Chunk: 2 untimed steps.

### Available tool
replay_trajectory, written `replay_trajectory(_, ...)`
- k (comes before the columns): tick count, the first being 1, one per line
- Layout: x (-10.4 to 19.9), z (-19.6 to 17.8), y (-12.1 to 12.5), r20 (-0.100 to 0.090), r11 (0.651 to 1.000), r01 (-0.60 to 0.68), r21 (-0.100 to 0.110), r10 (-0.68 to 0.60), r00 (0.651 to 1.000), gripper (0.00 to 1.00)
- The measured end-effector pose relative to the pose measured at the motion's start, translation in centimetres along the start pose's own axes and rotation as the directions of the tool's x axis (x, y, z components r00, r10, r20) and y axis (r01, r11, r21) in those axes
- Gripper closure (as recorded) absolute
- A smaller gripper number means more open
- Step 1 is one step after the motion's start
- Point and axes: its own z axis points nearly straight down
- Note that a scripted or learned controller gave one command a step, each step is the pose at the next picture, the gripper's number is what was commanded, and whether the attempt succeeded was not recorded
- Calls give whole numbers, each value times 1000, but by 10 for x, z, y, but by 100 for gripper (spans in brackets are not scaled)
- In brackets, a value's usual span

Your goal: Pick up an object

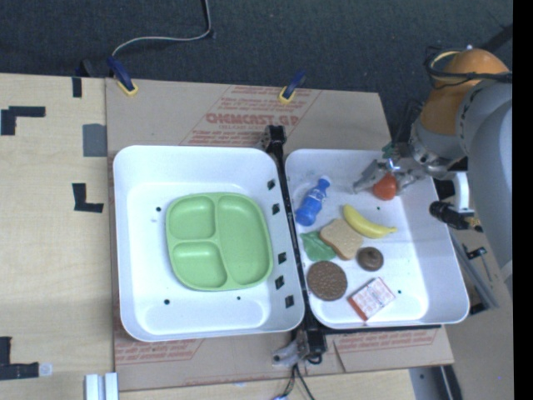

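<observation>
In the left bin (133, 223) a green divided plate (220, 241) lies flat near the middle. Across the divider, the right bin (441, 302) holds a blue bottle (312, 202), a green leaf (316, 246), a brown cookie (327, 280), a bread slice (341, 237), a red-and-white packet (371, 297), a small dark round piece (370, 259) and a banana (368, 222). At the bin's upper right the gripper (385, 177) sits with its fingers closed around a red-orange tomato (384, 188), just above the banana.

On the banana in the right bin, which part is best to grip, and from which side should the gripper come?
Probably grip the banana at its thick middle, coming from above, with the fingers across its narrow width. It lies flat and curved, its ends taper, and the bread slice sits close at its lower left, so a side approach looks crowded.
</observation>
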Motion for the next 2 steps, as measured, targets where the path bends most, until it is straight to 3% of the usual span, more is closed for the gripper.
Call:
replay_trajectory(1, -2, -11, 1, 10, 1000, 2, -10, -2, 1000, 100)
replay_trajectory(2, 65, -1, 2, 7, 1000, 0, -12, 0, 1000, 100)
